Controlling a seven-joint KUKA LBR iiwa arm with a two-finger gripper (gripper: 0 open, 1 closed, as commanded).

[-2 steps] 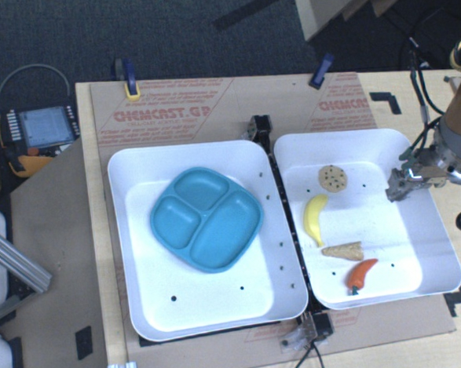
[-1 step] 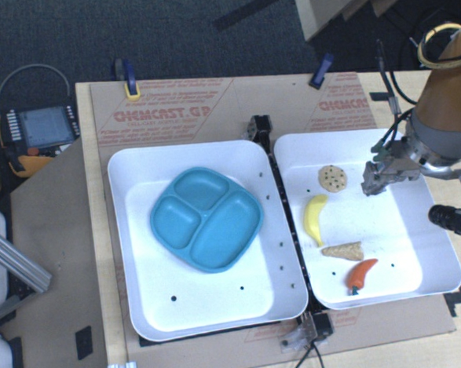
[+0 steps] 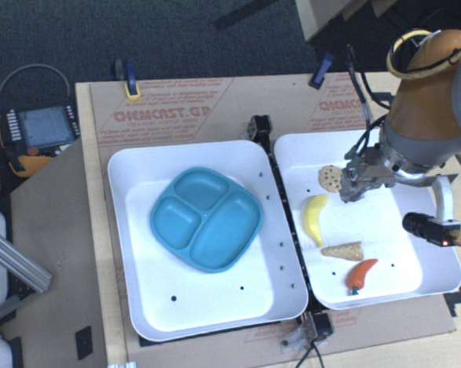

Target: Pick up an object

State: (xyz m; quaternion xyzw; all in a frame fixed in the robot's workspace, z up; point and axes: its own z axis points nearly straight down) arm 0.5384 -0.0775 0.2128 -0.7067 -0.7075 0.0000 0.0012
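Red print showing on brown board point(image 3: 209, 102) under bins, well beyond fingertips toward far bench edge: "CHEMCAST GP", running upside down along strip behind left bin. Same red lettering repeating behind right bin, just past gripper point(image 3: 355, 185), partly cut off by arm, reading roughly "CHEMCAST". Smaller red lines sitting above and below each word, too small for reading.

In the right bin point(image 3: 426, 277) lie four things — a round cookie point(image 3: 330, 178), below it a yellow banana point(image 3: 315, 218), then a tan cone point(image 3: 343, 251) and a red pepper point(image 3: 361, 273).
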